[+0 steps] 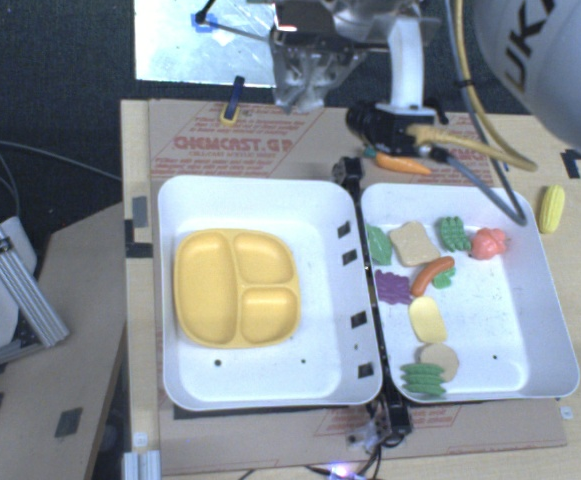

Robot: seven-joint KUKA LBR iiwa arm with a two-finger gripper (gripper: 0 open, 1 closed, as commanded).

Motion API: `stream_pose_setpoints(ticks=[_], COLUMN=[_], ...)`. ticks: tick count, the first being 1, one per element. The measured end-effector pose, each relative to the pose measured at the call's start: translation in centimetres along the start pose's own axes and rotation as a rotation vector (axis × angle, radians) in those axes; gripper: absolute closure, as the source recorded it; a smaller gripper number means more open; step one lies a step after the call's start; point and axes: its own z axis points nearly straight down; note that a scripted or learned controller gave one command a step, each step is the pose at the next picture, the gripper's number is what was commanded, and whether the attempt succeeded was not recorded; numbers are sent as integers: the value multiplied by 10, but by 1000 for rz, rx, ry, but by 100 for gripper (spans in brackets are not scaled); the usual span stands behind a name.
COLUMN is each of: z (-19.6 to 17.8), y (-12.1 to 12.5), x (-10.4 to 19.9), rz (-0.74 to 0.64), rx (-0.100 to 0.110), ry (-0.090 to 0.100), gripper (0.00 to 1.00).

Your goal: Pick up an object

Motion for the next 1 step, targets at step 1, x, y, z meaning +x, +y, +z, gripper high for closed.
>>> stream_pose_setpoints(ticks=[1], z=[10], y=[-59], x=[-58], rz=[13], rx=[4], ry=[-3], gripper=[100])
